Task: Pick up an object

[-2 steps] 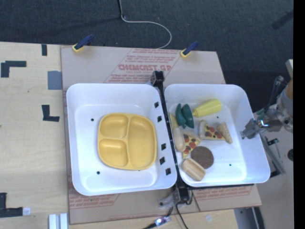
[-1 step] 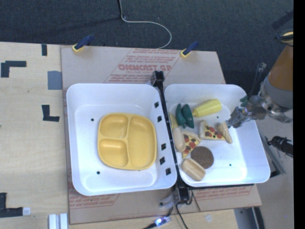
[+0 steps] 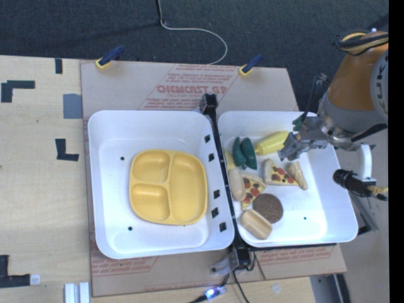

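The right bin [image 3: 315, 226] holds several toy foods: a yellow corn-like piece [image 3: 271, 142], a dark green pepper [image 3: 243, 153], two pizza slices [image 3: 281, 173] [image 3: 252, 186], a brown patty [image 3: 268, 207], a pale stick [image 3: 235, 183] and a tan bun [image 3: 256, 224]. My gripper [image 3: 294, 148] hangs over the bin's upper right, just right of the yellow piece and above the right pizza slice. I see nothing held between its parts.
The left bin [image 3: 107, 169] carries a yellow divided plate [image 3: 169, 187]. A black divider [image 3: 216, 163] runs between the bins. Blue and yellow clamps [image 3: 109, 56] [image 3: 250, 64] pin the cardboard sheet at the back. A cable [image 3: 189, 24] loops across the dark floor.
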Motion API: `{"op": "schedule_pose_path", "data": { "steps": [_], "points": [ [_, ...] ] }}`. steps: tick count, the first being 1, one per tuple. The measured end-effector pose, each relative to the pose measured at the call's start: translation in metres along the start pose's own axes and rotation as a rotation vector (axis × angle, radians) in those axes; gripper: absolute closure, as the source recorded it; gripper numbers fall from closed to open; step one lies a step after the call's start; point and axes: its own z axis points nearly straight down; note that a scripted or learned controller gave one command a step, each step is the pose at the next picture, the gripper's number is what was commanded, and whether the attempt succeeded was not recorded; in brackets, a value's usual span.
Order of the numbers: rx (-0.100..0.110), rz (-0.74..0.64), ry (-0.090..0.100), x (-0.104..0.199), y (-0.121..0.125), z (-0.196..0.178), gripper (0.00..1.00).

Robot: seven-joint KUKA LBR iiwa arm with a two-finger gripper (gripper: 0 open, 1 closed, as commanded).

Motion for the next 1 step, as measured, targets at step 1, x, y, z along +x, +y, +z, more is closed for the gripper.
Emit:
{"op": "schedule_pose_path", "data": {
  "steps": [1],
  "points": [
    [-0.002, 0.000, 0.000, 0.0360, 0.0370, 0.0008, 1.00]
  ]
}}
